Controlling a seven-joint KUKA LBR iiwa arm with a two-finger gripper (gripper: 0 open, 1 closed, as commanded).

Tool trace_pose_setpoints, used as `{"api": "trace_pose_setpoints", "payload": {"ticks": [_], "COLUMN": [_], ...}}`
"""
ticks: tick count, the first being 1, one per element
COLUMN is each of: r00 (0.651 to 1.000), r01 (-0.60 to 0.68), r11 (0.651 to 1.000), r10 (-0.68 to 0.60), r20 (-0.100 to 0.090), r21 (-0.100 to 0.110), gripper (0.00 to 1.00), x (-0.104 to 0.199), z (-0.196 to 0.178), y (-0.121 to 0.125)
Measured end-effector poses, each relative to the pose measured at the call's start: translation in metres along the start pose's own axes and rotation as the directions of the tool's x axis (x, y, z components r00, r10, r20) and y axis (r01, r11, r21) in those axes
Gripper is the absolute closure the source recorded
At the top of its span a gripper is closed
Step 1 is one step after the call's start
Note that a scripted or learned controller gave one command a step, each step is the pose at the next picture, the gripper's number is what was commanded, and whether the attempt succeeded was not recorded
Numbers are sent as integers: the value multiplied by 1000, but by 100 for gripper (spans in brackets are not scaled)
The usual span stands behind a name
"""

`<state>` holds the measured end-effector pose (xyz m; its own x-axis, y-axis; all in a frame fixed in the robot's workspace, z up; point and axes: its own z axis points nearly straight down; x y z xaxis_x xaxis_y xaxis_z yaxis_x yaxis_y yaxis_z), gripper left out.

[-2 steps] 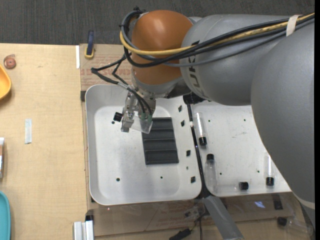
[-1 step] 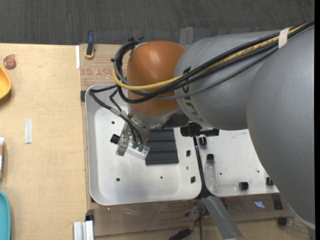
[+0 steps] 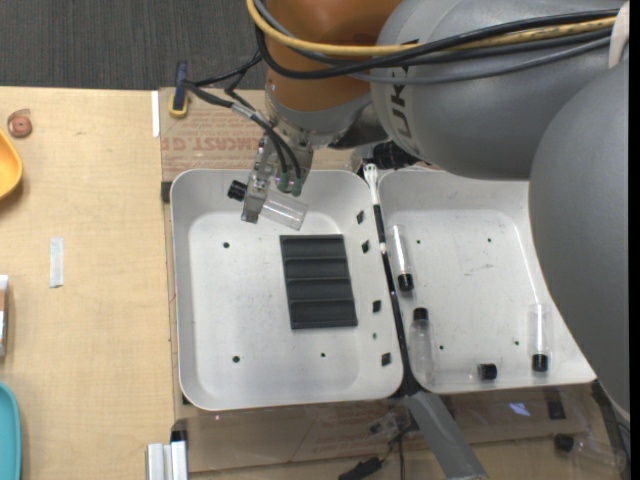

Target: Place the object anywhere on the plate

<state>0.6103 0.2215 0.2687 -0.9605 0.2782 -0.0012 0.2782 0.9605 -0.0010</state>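
arm point(image 3: 480, 78) bent over left bin point(image 3: 230, 308), gripper point(image 3: 268, 200) pointing down by its back wall, grip unclear

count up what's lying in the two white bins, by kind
black ribbed plate: 1
clear tubes with black caps: 4 (the one by the front rim shows mostly its cap)
total: 5

Big chunky arm point(image 3: 500, 98), smooth rounded grey shells filling 1 to 4 o'clock, glossy orange band point(image 3: 320, 18) at 12. A yellow cable point(image 3: 330, 48) and black cables point(image 3: 500, 30) loop across it, and thin black wires point(image 3: 225, 98) trail toward 10. Small silvery gripper point(image 3: 272, 206) at the band's 6.
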Motion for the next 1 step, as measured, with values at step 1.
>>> {"api": "trace_pose_setpoints", "payload": {"ticks": [1], "r00": [998], "r01": [62], "r11": [998], "r10": [-62], "r20": [-1], "r21": [1], "gripper": [100], "x": [22], "z": [35], "y": [0]}}
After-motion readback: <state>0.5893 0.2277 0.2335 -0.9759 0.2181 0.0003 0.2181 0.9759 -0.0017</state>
